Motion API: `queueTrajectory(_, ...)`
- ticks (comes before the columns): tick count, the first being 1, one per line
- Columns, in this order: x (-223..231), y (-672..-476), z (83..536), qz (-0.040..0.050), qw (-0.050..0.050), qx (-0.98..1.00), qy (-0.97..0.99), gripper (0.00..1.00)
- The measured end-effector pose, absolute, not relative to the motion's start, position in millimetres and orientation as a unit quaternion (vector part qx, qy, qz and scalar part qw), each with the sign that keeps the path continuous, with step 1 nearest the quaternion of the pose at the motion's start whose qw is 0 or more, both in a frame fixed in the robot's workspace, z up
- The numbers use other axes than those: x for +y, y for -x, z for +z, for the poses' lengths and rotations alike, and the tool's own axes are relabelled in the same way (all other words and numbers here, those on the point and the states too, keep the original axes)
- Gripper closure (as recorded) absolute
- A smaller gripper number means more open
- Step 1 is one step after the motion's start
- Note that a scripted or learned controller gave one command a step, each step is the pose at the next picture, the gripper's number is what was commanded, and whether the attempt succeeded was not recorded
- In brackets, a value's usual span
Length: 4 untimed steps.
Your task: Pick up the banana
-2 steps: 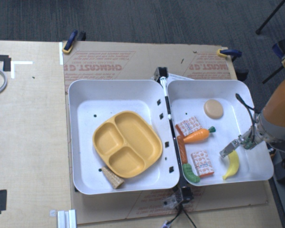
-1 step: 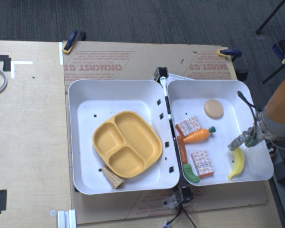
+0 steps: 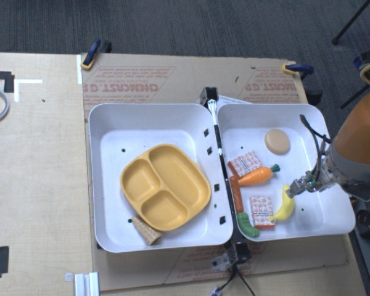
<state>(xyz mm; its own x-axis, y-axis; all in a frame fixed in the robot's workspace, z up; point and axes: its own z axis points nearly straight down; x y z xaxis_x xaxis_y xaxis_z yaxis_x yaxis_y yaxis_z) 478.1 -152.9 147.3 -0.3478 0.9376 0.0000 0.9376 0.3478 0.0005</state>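
Gripper [image 3: 298,187] at the banana's [image 3: 283,207] top end in the right bin [image 3: 333,224], apparently touching; jaw state unclear.

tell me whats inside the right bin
The right bin holds a banana, carrot, tan disc and two packets. The gripper covers the banana's top.

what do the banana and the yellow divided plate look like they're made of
Banana: probably moulded plastic toy food, going by its smooth, even yellow skin with a slight sheen. Yellow divided plate: likely hard matte plastic, with one uniform mustard colour and softly rounded moulded compartment ridges.
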Motion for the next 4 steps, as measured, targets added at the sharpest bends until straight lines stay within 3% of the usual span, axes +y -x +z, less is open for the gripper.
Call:
queueTrajectory(1,-126.1,-478.9,93.7,0.0004,0.002,0.87,-0.493,1.0)
queueTrajectory(2,-125.6,-478.3,92.7,0.0002,0.001,0.87,-0.492,0.0)
queueTrajectory(4,-102.2,-478.3,92.3,0.0002,0.001,0.919,-0.395,0.0)
